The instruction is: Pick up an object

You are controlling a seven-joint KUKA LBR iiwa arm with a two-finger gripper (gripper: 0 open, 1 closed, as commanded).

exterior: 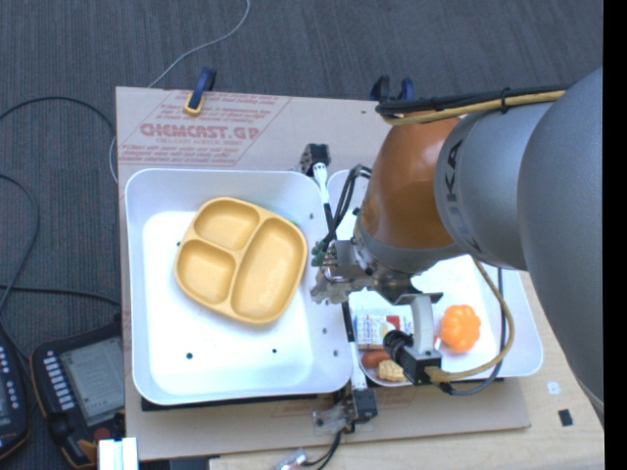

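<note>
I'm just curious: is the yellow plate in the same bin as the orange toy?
No, the plate lies in one bin, the orange toy in the other.

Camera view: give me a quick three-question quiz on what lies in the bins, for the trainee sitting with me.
1. True or false: the yellow divided tray lies in the bin on the view's left.
2. How many compartments does the yellow divided tray have? A) two B) three C) four
3. Fill in the blank: the orange round object lies in the bin on the view's ____.

Key: 1 true; 2 B; 3 right.
</note>
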